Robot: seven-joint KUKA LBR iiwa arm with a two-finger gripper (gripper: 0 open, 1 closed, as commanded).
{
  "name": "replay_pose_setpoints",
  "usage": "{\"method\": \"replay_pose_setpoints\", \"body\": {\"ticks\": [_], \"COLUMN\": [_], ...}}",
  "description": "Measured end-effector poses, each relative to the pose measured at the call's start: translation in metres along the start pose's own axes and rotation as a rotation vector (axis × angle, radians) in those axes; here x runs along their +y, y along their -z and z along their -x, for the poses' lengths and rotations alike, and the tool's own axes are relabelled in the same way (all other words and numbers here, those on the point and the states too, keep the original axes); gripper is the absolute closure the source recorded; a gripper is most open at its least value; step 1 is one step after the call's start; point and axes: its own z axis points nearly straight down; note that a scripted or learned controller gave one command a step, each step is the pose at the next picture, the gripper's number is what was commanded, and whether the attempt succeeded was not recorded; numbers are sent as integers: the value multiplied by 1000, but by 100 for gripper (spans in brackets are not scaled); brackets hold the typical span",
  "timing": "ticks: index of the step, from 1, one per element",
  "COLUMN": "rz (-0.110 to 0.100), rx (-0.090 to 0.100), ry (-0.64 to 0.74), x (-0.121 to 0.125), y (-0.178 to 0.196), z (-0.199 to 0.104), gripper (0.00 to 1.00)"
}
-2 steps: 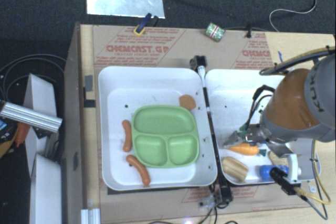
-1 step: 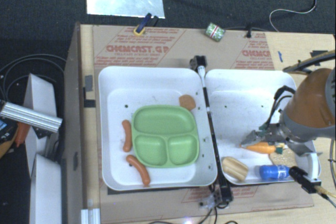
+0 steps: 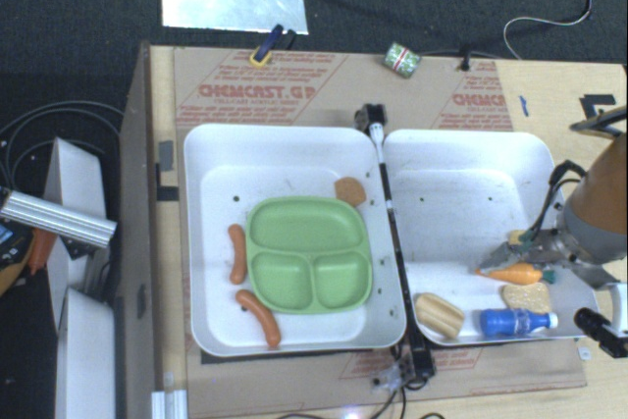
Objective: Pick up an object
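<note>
- The grey arm with its orange band (image 3: 597,201) reaches in from the right, and its pincer (image 3: 512,260) is low over the right shallow white bin (image 3: 461,172).
- Whether the pincer is spread or pressed together cannot be told; its tip is a dark blur just above the small orange carrot-shaped toy (image 3: 518,274).
- That carrot lies near the right bin's front right part, pointing left, touching or very nearly touching the pincer; no object is clearly lifted.
- Just in front of the carrot sits a tan, speckled flat piece like a cracker (image 3: 527,296).
- Nearer the front wall lies a blue plastic bottle with a white cap (image 3: 514,321) on its side, cap to the right.
- At the right bin's front left corner rests a pale tan bread-roll toy (image 3: 439,314).
- The left shallow white bin (image 3: 211,211) holds a green three-compartment plastic plate (image 3: 310,255) in its middle.
- A brown round cookie-like piece (image 3: 349,190) lies just beyond the plate's far right corner.
- One orange sausage toy (image 3: 236,254) lies left of the plate, and a second (image 3: 261,317) lies by its front left corner.
- Both bins stand side by side on the brown cardboard-covered surface (image 3: 294,83).
</note>
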Motion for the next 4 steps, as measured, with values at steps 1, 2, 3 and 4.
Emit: {"method": "replay_pose_setpoints", "body": {"ticks": [1,2,3,4], "rz": [5,-7,-7,-8], "rx": [0,-6,-6,-6], "ry": [-1,-4,-3,-3], "x": [2,-4,51,50], "y": [12,58,68,68], "z": [0,-9,-11,-11], "gripper": [100,100,100,0]}}
